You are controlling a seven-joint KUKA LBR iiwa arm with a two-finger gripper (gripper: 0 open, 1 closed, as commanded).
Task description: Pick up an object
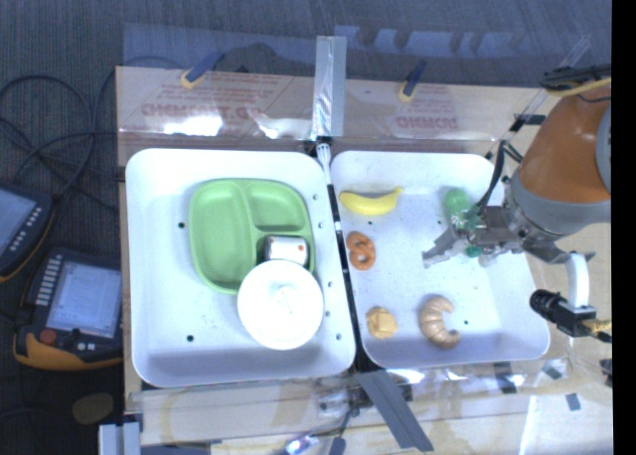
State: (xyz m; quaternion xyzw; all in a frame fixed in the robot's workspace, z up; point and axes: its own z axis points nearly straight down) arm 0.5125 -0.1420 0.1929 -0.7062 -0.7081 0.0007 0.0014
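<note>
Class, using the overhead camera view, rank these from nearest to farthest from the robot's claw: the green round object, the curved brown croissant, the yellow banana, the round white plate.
1. Green round object: right bin, just behind the claw.
2. Curved brown croissant: right bin, near front edge.
3. Yellow banana: right bin, back left corner.
4. Round white plate: left bin, front right.

Croissant and banana are fairly close; croissant looks slightly nearer.

Both white bins (159, 344) look like smooth, glossy plastic. The green divided tray (224, 229) reads matt plastic, the white round plate (281, 304) beside it smooth. Left of the jaws, the banana (370, 202) shines like moulded plastic; below them the croissant (438, 320) has a glazed sheen, possibly plastic too.
</note>
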